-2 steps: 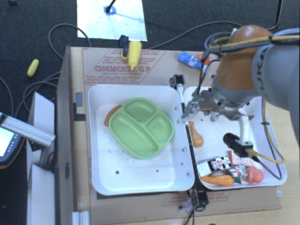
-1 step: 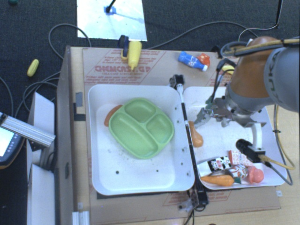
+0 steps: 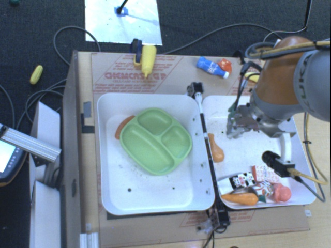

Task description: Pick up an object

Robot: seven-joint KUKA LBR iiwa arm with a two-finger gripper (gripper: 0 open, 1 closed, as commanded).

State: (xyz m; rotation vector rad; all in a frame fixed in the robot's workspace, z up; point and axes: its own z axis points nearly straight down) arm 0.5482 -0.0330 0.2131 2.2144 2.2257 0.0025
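Two white bins (image 3: 150,203), one green tray (image 3: 155,141)

Yellow bottle (image 3: 147,57) and blue tube (image 3: 212,66) on the table behind the bins; yellow item (image 3: 36,74) on the floor.

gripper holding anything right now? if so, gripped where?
Cannot be told. The gripper hangs over bare floor of the right bin, and no object shows between its fingers at this resolution.
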